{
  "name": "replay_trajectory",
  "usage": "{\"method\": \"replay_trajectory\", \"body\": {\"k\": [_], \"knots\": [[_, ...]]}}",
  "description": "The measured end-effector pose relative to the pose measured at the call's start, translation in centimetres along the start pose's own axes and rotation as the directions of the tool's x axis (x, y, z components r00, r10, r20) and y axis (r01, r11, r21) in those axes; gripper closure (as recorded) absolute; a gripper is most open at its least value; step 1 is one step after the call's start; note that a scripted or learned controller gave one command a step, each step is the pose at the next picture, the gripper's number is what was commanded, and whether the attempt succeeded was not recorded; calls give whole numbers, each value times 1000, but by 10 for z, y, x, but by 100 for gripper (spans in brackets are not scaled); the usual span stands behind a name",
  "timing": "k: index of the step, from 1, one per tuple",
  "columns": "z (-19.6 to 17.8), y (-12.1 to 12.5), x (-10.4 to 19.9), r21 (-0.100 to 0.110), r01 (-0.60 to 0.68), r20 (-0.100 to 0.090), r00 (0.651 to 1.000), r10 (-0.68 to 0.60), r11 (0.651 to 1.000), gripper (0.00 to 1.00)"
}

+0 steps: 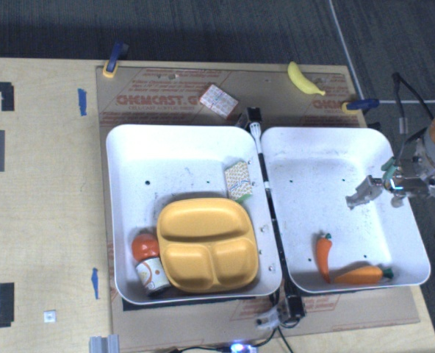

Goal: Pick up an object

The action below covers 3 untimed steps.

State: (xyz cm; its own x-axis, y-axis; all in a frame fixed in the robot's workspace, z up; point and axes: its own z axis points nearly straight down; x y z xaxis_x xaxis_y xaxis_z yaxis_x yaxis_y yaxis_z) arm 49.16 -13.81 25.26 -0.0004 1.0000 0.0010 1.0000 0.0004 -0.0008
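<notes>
Carrots (pixel 324 257), right bin's (pixel 335 149) near edge, untouched; I see fingers (pixel 358 196) hovering mid-bin, spread, pinching nothing.

1. White bins: two, side by side, the left bin (pixel 122 197) and the right bin (pixel 401 226).
2. Toy carrots: two, both in the right bin; one upright carrot (pixel 323 256) and one lying carrot (pixel 358 275), close together near the front wall.
3. Yellow compartment trays: one (pixel 205 243), in the left bin.
4. Small red-and-white containers: one (pixel 148 262), in the left bin, touching the tray's left side.
5. Patterned packets: two; one packet (pixel 238 179) inside the left bin, one outer packet (pixel 218 100) on the cardboard behind it.
6. Toy bananas: one (pixel 304 79), on the cardboard behind the right bin.
</notes>
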Motion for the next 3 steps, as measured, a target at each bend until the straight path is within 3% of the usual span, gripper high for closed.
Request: {"method": "replay_trajectory", "body": {"k": [1, 2, 3], "knots": [[115, -12, 14, 0, -1, 0, 1000, 1, 1000, 0], [167, -11, 44, -3, 0, 0, 1000, 0, 1000, 0], [157, -10, 44, -6, -1, 0, 1000, 1, 1000, 100]]}}
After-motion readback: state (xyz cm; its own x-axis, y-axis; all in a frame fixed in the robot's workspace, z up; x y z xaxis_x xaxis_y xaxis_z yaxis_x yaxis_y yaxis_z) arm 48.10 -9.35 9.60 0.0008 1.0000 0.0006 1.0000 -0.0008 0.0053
